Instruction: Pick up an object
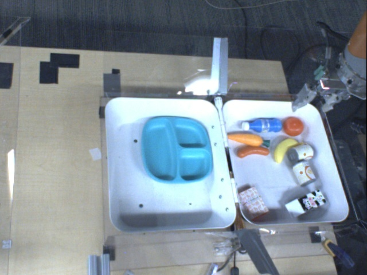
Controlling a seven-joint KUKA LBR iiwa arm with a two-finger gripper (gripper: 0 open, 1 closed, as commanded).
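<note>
The right bin (335,171) holds several small objects: a blue bottle (262,125), an orange ball (293,126), a carrot (245,138), a red sausage-shaped piece (252,151), a banana (282,149), two small cans (302,152) (304,172), a black-and-white box (309,202) and a pink checkered block (253,202). My gripper (317,101) hovers over the bin's far right corner, just beyond the orange ball. It is open, with nothing between its fingers.
A blue divided plate (176,148) lies in the left bin (120,171). A metal post (219,62) stands at the far end of the divider between the bins. Cables and dark gear sit to the right of the bench.
</note>
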